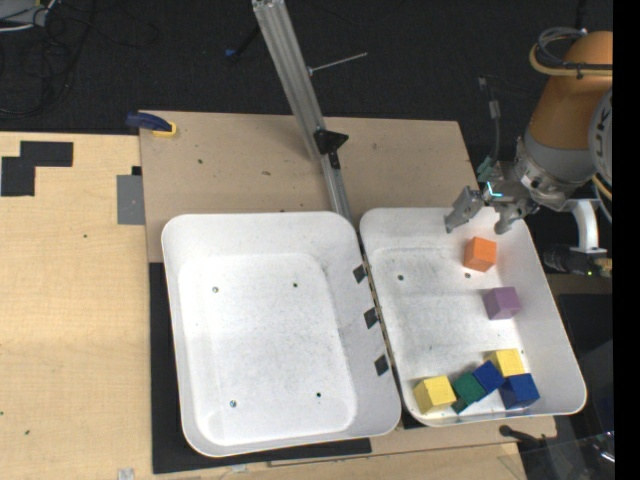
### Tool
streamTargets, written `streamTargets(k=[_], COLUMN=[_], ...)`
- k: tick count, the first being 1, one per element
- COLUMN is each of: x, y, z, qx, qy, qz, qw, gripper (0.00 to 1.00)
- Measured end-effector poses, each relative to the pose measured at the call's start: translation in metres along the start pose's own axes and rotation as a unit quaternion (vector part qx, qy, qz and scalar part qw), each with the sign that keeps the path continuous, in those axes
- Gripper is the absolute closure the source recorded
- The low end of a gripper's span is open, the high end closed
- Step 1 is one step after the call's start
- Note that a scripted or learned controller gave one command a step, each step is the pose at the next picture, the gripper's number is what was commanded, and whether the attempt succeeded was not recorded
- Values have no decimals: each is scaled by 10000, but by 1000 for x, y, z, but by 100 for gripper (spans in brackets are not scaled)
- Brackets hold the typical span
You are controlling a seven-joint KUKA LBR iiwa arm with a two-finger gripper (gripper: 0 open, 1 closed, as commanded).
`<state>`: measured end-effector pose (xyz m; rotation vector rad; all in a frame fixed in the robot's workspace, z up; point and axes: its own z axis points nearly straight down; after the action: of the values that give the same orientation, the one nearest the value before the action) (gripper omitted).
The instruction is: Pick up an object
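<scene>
Overhead, the grey arm (570,118) with its orange band reaches in from the right side of the bench, wrist bent downward over the far right corner of the right bin (420,238). Its gripper (483,216) hangs just above the bin's far edge, the two grey fingers (462,211) spread apart with nothing between them, released and grasping no object.

Just beneath and slightly nearer than the fingertips, an orange block (480,253) sits on the bin floor near the far right corner. It looks like a small matte cube, turned a little askew to the bin's walls, with no clear long axis. A purple block (501,302), also roughly cubic, lies apart from it along the right edge, midway down.

At the near right corner of the same bin a cluster is packed together: a yellow block (434,393) on the left, a green block (466,389) touching it, a blue block (489,375) beside that, a second yellow cube (509,361) behind, and another blue cube (518,391) at the corner. All seem smooth, plain-coloured and hard-edged.

Both bins are shallow white trays with rounded corners and a faintly speckled floor; the left bin (190,238) adjoins the right one along black clips. They rest on a pale wooden board (240,158), and a ribbed metal rail (290,68) slants across its far side.
</scene>
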<state>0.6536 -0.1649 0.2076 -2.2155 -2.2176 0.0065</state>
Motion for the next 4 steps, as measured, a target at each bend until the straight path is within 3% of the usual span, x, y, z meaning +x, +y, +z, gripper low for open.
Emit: streamTargets(k=[1, 3, 4], x=[0, 5, 5], y=[1, -1, 0], z=[-3, 115, 102], qx=[-22, -8, -25], qy=[-10, 0, -7], qz=[-16, -18, -21], qw=[10000, 10000, 10000], gripper=[0, 0, 100])
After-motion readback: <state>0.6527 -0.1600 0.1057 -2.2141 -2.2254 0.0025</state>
